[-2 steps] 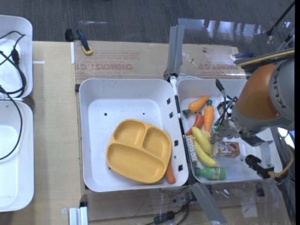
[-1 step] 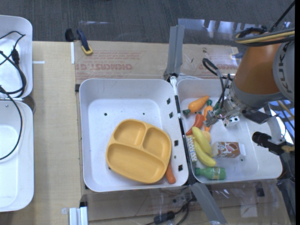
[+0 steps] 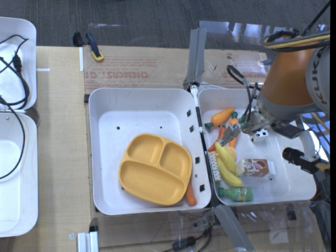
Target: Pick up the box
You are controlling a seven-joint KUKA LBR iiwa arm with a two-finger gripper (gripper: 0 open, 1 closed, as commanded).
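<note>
- The box [image 3: 255, 167] lies flat in the right bin [image 3: 294, 193], just right of the bananas [image 3: 227, 163], ungrasped.
- The gripper [image 3: 251, 126] hovers beyond the box, toward the bin's far side; I cannot tell its state.
- Judgement: it should descend squarely over the box, clear of the bananas.
- Near the bananas: a carrot [image 3: 223, 116] and a green bottle [image 3: 237, 194].
- The left bin [image 3: 105, 140] holds a yellow divided plate [image 3: 155, 169].

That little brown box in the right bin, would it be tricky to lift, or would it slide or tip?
The box lies flat, so it probably won't tip or roll. It looks like a small carton, likely light and stiff. A banana sits close against its left side, so a push might nudge that too.
</note>
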